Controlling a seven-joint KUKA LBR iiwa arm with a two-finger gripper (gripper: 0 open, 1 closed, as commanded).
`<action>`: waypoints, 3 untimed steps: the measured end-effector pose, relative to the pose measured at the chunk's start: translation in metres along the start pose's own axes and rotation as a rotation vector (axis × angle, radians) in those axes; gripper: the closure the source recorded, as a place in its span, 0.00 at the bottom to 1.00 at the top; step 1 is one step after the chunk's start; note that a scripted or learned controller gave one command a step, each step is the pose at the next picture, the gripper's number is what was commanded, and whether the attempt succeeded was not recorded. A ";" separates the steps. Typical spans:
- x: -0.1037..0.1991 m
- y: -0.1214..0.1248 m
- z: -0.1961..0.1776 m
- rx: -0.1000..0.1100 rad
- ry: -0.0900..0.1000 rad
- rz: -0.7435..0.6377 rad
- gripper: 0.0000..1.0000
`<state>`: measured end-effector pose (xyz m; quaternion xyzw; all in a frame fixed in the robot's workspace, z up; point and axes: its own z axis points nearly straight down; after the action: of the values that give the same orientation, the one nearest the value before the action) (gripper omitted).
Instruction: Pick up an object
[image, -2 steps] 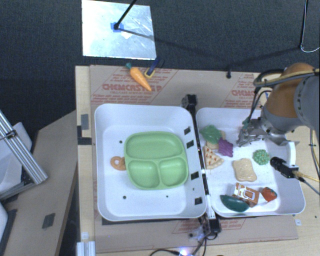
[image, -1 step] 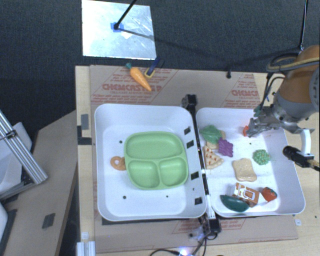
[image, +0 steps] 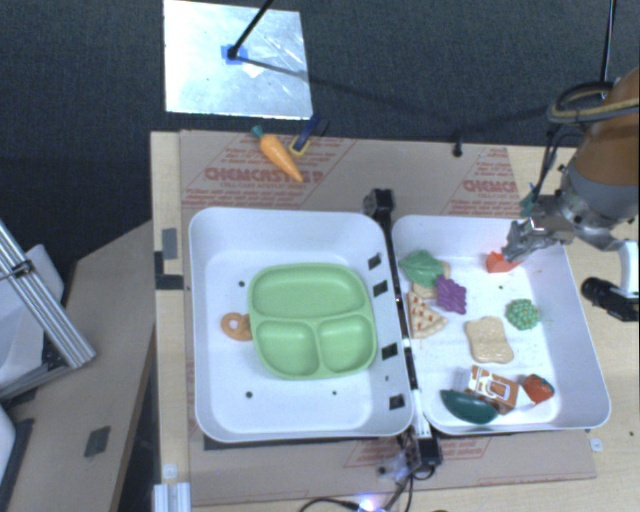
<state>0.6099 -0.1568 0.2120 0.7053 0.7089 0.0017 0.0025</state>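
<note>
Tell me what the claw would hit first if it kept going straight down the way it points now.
Probably the small red-orange piece in the right bin: the claw points down-left right beside it. Depth is unclear from this slanted view.

Two bins side by side, toys mostly in the right one.

Left bin (image: 210, 300) holds a divided tray (image: 312, 320) at centre, a pretzel (image: 237, 326) just left of it. Right bin (image: 585, 340) holds leafy piece (image: 422, 266), grapes (image: 452, 295), waffle slice (image: 426, 321), bread (image: 489, 340), broccoli (image: 521, 314). Gripper (image: 522, 243) sits over its back edge. Carrot (image: 279, 157) lies behind the bins.
</note>
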 end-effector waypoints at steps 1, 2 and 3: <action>0.000 0.001 -0.014 0.002 0.000 0.000 1.00; 0.045 0.008 -0.008 0.004 0.002 -0.003 1.00; 0.103 0.018 -0.016 0.003 0.003 -0.006 1.00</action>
<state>0.6276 -0.0533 0.2275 0.7032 0.7110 0.0016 0.0005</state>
